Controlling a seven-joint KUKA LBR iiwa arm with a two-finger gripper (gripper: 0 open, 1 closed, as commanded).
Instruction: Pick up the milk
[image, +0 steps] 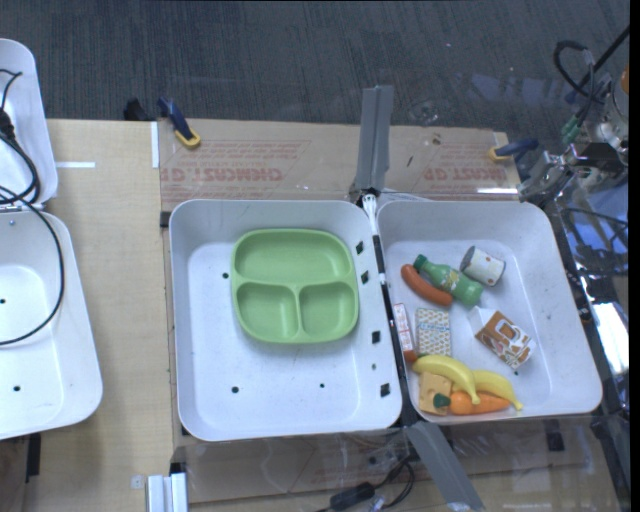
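1. Camera view: the milk (504, 340), a small orange-and-white carton, lay tilted on the floor of the right bin (585, 400), towards that bin's right wall and a little nearer its front edge than its back.
2. Nothing touched the milk. A white can (483, 265) lay on its side behind it, and a banana (470, 378) lay in front of it to the left.
3. Near the back of the same bin, a green bottle (450, 280) lay against an orange sausage (427, 286).
4. A speckled packet (432, 331) and a narrow red-and-white packet (402, 326) lay near the bin's left wall.
5. A cheese wedge (432, 388) and a carrot (478, 404) sat at the front edge, just beside the banana.
6. The left bin (178, 330) carried a green divided plate (295, 285) towards its back.
7. Both bins stood side by side on the worktop (100, 180), and a blue-and-yellow clamp (178, 123) lay near its back edge.
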